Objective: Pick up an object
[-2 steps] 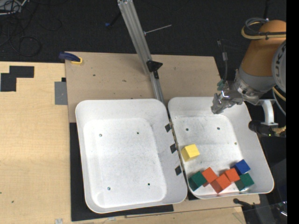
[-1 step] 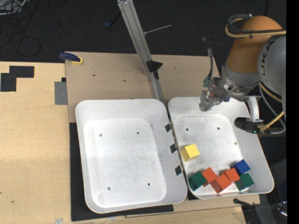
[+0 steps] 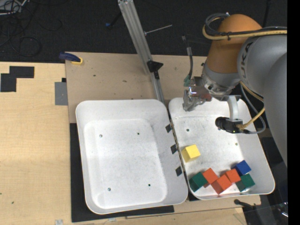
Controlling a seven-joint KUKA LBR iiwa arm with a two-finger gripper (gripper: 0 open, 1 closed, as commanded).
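Nearest the camera, a cluster of small wooden blocks sits in the near corner of the shallow white right-hand bin (image 3: 253, 153): a green cube (image 3: 198, 180), two orange blocks (image 3: 210, 175) (image 3: 226, 181), a blue cube (image 3: 243, 167) and a second green piece (image 3: 245, 182), all touching or just beside one another. A yellow cube (image 3: 191, 152) lies on its own, near the bin's left wall and well apart from the cluster. The left white bin (image 3: 93, 121) has only its speckled floor on view.

My hand (image 3: 191, 99) hangs at the far edge of the right bin, above its far-left corner, below the grey arm and its orange band (image 3: 233, 36). Whether it is apart or together I cannot tell from this angle; nothing is visible held in it.

Key relation: every candidate lies toward the camera from the hand. The yellow cube is closest, nearly straight along the bin's left wall, and isolated, so I judge it the cleaner target. The cluster lies farther, diagonally across the bin, and packed tightly; a grasp there risks catching neighbours. No pick made yet.
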